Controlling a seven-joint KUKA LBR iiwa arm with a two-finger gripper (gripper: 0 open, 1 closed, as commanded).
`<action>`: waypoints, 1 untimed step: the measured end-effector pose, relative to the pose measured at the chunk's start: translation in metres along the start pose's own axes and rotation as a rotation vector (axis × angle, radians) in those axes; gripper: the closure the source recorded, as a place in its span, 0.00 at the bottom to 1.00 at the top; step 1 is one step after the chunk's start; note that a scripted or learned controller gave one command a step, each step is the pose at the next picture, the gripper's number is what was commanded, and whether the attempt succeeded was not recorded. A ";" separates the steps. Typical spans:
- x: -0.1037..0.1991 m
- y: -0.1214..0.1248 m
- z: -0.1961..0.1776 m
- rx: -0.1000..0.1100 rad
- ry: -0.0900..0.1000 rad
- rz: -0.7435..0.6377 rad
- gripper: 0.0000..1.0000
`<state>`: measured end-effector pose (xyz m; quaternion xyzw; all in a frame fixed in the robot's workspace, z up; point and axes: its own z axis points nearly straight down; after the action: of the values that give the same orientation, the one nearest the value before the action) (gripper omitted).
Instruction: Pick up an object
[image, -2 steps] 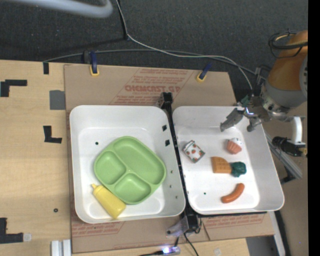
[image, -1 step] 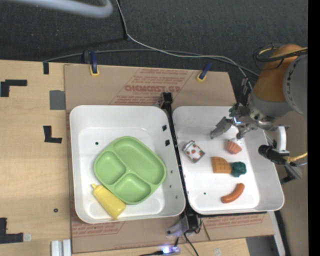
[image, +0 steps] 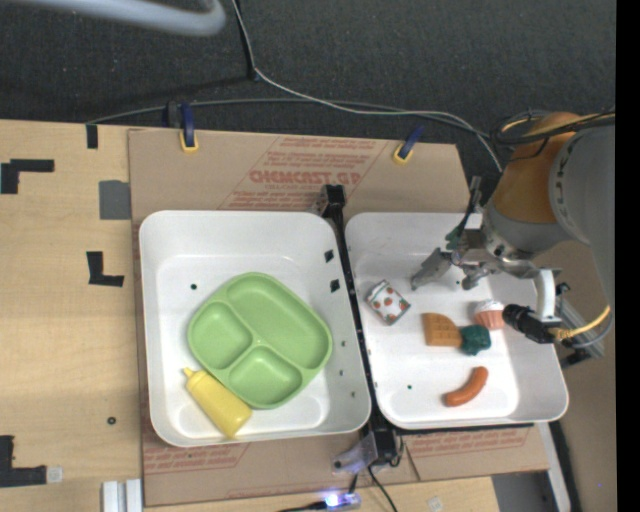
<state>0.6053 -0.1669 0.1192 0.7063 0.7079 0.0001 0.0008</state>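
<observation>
Cardboard sheet (image: 290, 175) under 2 bins, red print partly legible: "CHEMCAST GP".

So we're looking at a chunky grey arm (image: 590, 190) with a rounded orange band (image: 530, 180) just above the wrist. The gripper (image: 440, 268) end is dark metal, kinda skeletal, with a teal-green bit near the wrist. A black cable and a white bracket hang off its side.
</observation>
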 end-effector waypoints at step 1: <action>0.000 0.000 0.036 0.003 -0.001 0.000 0.00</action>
<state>0.6054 -0.1665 0.0836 0.7064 0.7078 -0.0012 0.0002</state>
